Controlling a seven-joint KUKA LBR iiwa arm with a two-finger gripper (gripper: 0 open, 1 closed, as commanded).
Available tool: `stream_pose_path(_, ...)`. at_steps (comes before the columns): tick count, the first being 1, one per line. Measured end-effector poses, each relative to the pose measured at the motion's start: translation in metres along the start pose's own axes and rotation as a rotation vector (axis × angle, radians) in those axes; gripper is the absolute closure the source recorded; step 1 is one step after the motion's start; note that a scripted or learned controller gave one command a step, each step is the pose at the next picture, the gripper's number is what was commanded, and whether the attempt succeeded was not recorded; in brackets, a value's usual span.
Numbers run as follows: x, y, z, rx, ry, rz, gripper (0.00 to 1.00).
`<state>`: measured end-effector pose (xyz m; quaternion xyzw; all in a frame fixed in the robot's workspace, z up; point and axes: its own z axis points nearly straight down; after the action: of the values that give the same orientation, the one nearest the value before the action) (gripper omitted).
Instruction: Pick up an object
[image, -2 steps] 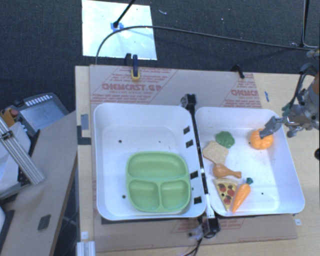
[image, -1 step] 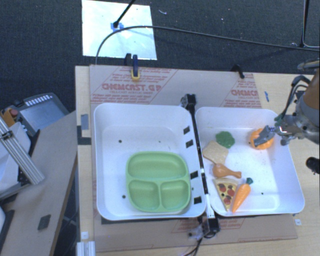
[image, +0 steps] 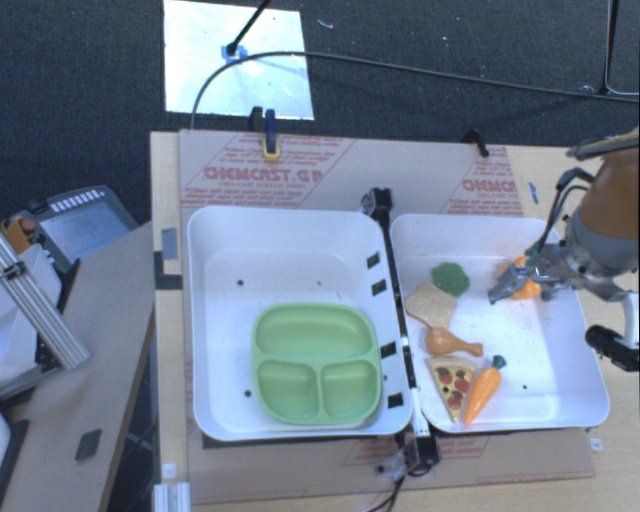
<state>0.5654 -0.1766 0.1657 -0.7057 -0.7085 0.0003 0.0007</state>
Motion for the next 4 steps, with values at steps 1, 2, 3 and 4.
stream_pose_path(1,0.009,-0.005,0.055,0.001,0.000,0.002,0.00)
stream_pose_path(2,0.008,-0.003,0.041,-0.006,-0.002,0.002,1.00)
stream_pose_path(3,0.009,-0.011,-0.009,-0.007,-0.002,0.002,1.00)
stream_pose_path(4,0.008,-0.009,-0.055,-0.008,-0.002,0.000,1.00)
